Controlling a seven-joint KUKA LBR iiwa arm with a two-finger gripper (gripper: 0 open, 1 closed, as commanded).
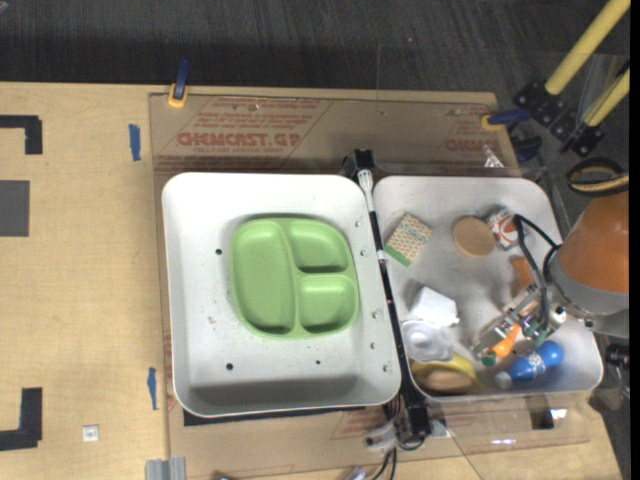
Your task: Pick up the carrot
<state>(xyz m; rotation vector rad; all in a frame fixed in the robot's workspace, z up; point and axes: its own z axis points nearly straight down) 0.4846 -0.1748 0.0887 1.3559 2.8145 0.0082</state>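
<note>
The carrot (505, 345) is a small orange piece with a green end, lying in the right bin (455, 198) near its front right corner. My gripper (512, 330) is down in that bin, right over the carrot and partly covering it. The arm's orange band (600, 253) hangs over the bin's right edge. A black cable runs from the wrist across the bin.
Around the carrot lie a blue object (530, 364), a yellow piece (445, 373) and a white crumpled item (432, 310). A patterned block (408, 238) and a tan disc (473, 236) sit farther back. The left bin (190, 268) holds a green divided plate (295, 273).
</note>
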